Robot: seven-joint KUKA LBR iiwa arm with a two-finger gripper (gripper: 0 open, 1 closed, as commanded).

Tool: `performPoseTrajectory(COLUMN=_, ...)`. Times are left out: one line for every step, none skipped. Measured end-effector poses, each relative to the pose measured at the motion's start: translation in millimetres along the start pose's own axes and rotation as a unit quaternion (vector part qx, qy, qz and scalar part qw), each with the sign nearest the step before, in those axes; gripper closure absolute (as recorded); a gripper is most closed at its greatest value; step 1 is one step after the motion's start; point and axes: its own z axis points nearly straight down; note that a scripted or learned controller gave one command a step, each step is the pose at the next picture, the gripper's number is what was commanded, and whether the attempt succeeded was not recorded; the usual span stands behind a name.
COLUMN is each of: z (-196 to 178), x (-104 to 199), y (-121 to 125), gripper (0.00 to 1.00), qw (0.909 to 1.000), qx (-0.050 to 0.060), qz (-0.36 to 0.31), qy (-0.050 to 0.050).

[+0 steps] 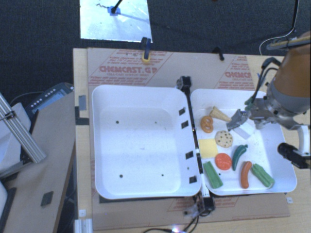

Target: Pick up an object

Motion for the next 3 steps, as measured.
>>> performPoseTrajectory(z=91, x=-39, y=38, gripper=0.0, qw=1.0, qx=0.002, qz=0.002, qy=0.0)
performPoseTrajectory(z=173, x=-11, y=79, gripper=0.0, qw=1.0, qx=-0.001, qz=-0.002, qy=0.0)
performPoseTrajectory(z=172, x=4, y=141, gripper=0.0, qw=0.9999, qx=0.013, qz=0.0, qy=0.0)
